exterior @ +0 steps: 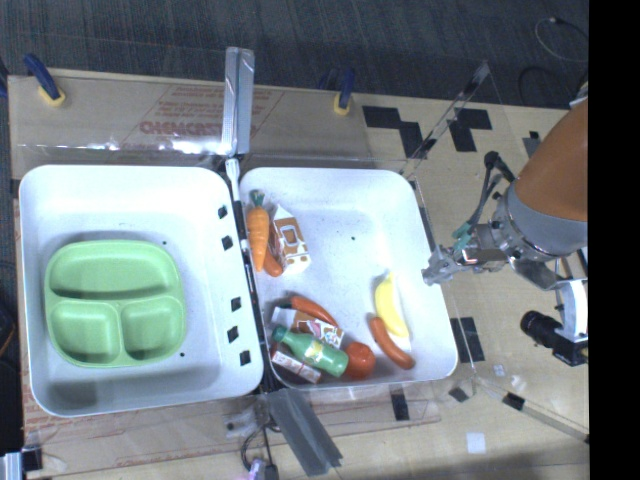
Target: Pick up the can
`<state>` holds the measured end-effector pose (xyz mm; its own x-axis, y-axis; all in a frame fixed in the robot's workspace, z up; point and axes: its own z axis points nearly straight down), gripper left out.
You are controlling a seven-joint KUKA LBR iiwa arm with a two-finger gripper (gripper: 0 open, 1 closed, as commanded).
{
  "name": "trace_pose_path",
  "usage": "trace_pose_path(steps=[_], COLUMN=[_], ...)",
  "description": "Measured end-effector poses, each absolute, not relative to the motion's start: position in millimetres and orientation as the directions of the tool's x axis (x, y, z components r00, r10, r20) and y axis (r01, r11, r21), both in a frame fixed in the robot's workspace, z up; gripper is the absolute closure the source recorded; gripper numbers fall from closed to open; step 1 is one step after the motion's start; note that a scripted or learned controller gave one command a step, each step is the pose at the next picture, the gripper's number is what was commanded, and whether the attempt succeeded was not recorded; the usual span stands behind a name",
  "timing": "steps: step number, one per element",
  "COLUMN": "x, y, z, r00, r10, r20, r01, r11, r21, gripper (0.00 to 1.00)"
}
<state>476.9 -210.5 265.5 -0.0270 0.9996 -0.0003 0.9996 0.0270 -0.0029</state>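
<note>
looking down through the camera view, i have the gripper (438, 268) sitting at the right rim of the right bin (330, 183), roughly level with the banana (388, 306) and apart from everything inside. at this size i cannot tell whether the pincer is open or closed, and nothing shows in its grasp.

what i take for the can (297, 369) lies on its side in the near left corner of that bin. it is tucked under a green bottle (318, 351), with a red piece (315, 313) just behind the pile. only its lower edge shows, so my reading of it is tentative. a carrot (259, 236) and a small carton (290, 245) lie further back along the left wall, and a sausage (392, 342) lies touching the banana. the left bin (120, 183) holds a green divided tray (115, 303).

i judge this as the approach step, with the reach not yet made. the next move calls for travel across the bin to that crowded corner, then a descent low enough to catch the can without closing on the bottle instead. the pile is tight, so a miss looks likely.
</note>
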Motion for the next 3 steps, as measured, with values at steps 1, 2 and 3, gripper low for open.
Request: trace_pose_path(steps=[1, 2, 3], x=[477.4, 476.2, 476.7], y=[-140, -172, -200], z=[288, 265, 265], r00=[-0.013, -0.009, -0.01], r10=[1.0, 1.0, 1.0], r20=[0.0, 0.001, -0.001], r01=[1.0, 1.0, 1.0], r11=[0.013, 0.009, 0.01], r21=[-0.001, -0.005, -0.001], gripper=[1.0, 1.0, 1.0])
